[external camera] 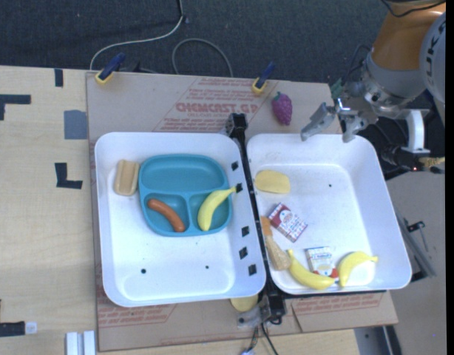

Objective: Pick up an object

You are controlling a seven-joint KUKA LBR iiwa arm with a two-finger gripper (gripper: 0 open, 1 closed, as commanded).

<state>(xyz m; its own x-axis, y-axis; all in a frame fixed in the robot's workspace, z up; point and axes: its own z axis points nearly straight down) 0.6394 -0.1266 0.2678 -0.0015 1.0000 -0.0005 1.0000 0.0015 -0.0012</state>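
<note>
Camera view: 3 bananas (214, 206), 2 bins (168, 287).

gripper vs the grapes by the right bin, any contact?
Apart. The camera view shows the gripper, fingers spread with nothing between them, over the right bin's top rim, with bare board between it and the purple grapes lying outside the bin.

Pincer (332, 123) open over the right bin's (386, 198) far rim, gripping nothing; left bin (109, 220) carries a blue tray (181, 174) (sausage (166, 214), banana (212, 207)).
</note>
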